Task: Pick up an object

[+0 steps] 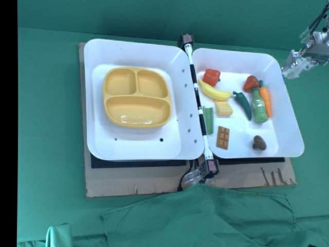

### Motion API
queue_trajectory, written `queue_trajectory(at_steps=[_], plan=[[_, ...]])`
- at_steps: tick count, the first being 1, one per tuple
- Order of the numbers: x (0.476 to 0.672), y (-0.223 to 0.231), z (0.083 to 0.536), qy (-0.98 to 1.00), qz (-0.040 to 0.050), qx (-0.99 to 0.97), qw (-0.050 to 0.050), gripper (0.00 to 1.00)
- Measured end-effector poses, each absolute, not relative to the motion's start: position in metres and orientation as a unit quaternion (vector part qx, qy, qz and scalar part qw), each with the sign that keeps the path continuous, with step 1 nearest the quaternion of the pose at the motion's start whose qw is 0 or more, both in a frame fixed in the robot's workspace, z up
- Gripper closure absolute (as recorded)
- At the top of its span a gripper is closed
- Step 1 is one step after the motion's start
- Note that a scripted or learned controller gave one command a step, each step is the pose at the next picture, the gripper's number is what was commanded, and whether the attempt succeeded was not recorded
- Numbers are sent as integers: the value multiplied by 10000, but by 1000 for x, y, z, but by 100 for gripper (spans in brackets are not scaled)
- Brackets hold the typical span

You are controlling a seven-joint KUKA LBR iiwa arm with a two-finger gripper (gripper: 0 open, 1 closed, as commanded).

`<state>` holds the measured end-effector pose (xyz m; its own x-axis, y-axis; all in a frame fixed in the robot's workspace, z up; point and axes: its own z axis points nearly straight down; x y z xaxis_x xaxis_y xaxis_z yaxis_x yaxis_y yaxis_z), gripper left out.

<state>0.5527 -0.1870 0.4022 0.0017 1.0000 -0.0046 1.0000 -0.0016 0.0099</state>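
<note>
The right bin (288, 138) holds several toy foods: a red pepper (211, 76), a banana (213, 91), a yellow cheese block (223, 108), a green stalk (208, 118), a chocolate bar (222, 137), a dark green chili (242, 104), a strawberry (251, 83), a carrot (265, 99), a green bottle (258, 108) and a brown lump (259, 143). My gripper (293, 68) hangs above the bin's far right corner, outside the rim and apart from every item. Nothing is seen in it.
In the left bin (97, 138) lies a yellow three-compartment plate (137, 96). A black-and-white hinge bar (198, 102) runs between the bins. Both bins rest on a cardboard sheet (133, 181) over green cloth, which is rumpled at the front (205, 215).
</note>
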Motion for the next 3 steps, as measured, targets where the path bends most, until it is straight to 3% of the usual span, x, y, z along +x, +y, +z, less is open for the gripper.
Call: queue_trajectory(at_steps=[2,3], plan=[[674,-187,404,7068,10,7074,50,100],[701,-187,401,7065,8,7077,46,100]])
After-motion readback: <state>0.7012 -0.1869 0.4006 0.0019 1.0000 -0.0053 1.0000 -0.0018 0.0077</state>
